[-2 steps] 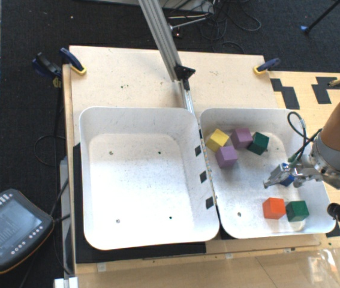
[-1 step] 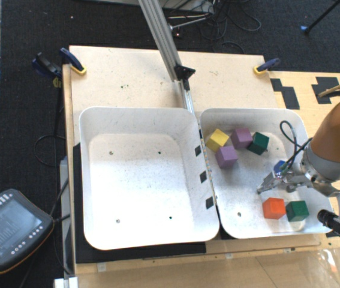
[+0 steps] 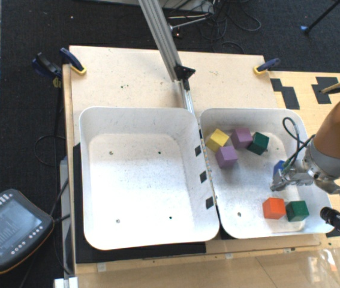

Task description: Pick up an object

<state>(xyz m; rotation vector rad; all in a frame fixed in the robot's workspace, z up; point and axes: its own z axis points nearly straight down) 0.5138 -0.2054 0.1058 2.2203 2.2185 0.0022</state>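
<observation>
A grey robot arm point(image 3: 336, 138) with an orange band reaches in from the right edge of the frame over the right-hand white bin point(image 3: 295, 120), its gripper point(image 3: 282, 179) hanging low at the bin's right side, just above and slightly right of an orange block point(image 3: 273, 208). The view does not show whether the gripper is wide or closed, and nothing can be seen between its tips. The orange block lies near the bin's lower right corner, touching or just beside a green block point(image 3: 297, 210) to its right. In the upper part of the same bin, four more blocks cluster together: a yellow block point(image 3: 217, 139) at left, a purple block point(image 3: 241, 137) just to its right, a dark green block point(image 3: 258, 143) beside that, and a second purple block point(image 3: 227, 156) just below the yellow one. The left-hand white bin point(image 3: 92, 179) sits alongside, its floor marked only by small dark specks. Both bins rest on a pale bench point(image 3: 134, 77) held at its upper corners by blue and yellow clamps point(image 3: 72, 62). A metal pole point(image 3: 161, 29) slants down from the top of the frame to the seam between the bins. A handheld control pendant point(image 3: 9, 230) lies on the dark floor at lower left.
</observation>
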